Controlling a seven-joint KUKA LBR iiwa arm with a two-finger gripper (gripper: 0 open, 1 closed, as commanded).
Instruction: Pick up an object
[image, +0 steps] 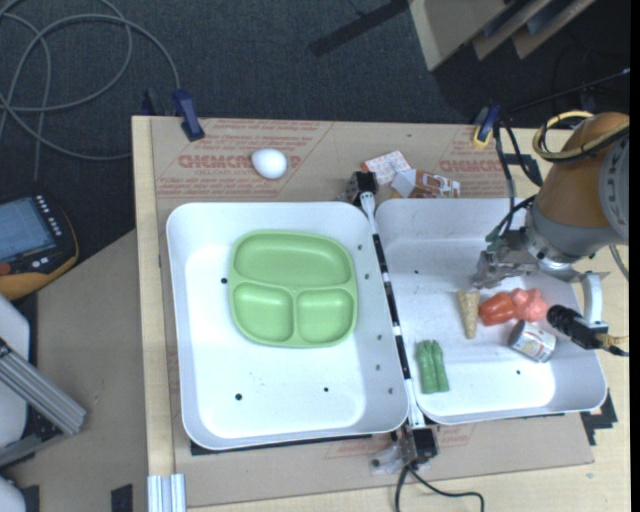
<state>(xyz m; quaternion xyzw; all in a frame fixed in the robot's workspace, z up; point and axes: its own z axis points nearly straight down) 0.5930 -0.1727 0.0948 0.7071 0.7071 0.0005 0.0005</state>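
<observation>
Divided tray (293, 288) sits in left bin (200, 330), upper-centre. Right bin (440, 225) holds cone (469, 312), toy (512, 305) just right of it, can (532, 342) below-right, bundle (432, 366) at lower left. Egg (268, 162) lies on bench (330, 140) above left bin, w/ wrappers (405, 178) above the bins' seam.

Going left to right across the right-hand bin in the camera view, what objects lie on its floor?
Green asparagus-like piece → tan cone → orange-red soft item → small can. The gripper hangs above the bin floor, over the stretch between the cone and the orange-red item.
</observation>
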